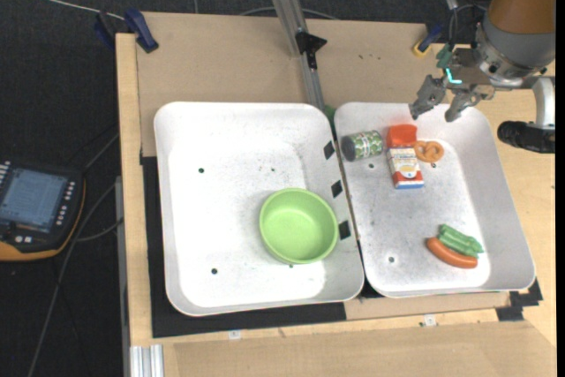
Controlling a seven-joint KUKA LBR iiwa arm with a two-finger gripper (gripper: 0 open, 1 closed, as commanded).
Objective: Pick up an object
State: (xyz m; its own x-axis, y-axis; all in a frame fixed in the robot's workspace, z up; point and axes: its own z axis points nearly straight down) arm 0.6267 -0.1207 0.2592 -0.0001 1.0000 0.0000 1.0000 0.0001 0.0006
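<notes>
From above, the grey two-finger gripper point(439, 104) hangs over the far edge of the right white bin point(503, 190). Its fingers are spread apart and hold nothing. Just below it in that bin stands a small red and white carton point(404, 160), with an orange pretzel point(432, 151) and a little grey can point(363, 144) beside it. An orange carrot point(451, 253) and a green pea pod point(461, 239) lie near the front. A round green bowl point(298, 225) sits in the left white bin point(203, 190).
</notes>
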